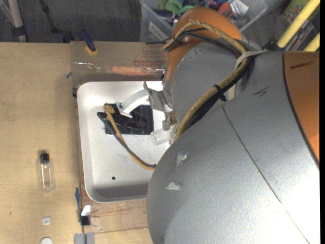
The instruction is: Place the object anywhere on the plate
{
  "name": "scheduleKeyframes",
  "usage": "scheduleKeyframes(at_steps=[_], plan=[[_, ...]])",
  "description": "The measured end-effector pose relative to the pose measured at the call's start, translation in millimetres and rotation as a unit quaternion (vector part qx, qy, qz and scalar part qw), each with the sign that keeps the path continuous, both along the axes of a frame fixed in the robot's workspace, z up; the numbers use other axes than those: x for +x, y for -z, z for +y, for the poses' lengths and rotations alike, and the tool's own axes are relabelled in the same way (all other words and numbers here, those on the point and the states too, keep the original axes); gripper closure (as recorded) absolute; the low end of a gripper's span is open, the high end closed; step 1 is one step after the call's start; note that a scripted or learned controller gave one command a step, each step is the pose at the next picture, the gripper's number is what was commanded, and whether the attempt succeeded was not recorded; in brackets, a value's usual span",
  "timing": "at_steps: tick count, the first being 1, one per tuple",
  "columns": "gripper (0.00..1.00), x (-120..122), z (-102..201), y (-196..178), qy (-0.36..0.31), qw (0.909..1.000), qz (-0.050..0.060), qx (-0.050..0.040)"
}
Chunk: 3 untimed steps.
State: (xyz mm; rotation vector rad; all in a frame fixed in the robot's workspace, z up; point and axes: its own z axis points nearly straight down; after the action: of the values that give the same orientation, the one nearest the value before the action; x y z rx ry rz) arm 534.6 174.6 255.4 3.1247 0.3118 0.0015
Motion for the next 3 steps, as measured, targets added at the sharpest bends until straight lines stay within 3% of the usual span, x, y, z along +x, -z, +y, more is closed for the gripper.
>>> scheduleKeyframes(at_steps=[1, 2, 3], plan=[[1.00, 84, 49, 68, 0.000, 1.0000, 0.000, 0.0002], [1.00, 21, 47, 155, -0.038, 0.9993, 0.003, 0.0004], [1.00, 76, 49, 171, -0.139, 0.9902, 0.012, 0.0009]])
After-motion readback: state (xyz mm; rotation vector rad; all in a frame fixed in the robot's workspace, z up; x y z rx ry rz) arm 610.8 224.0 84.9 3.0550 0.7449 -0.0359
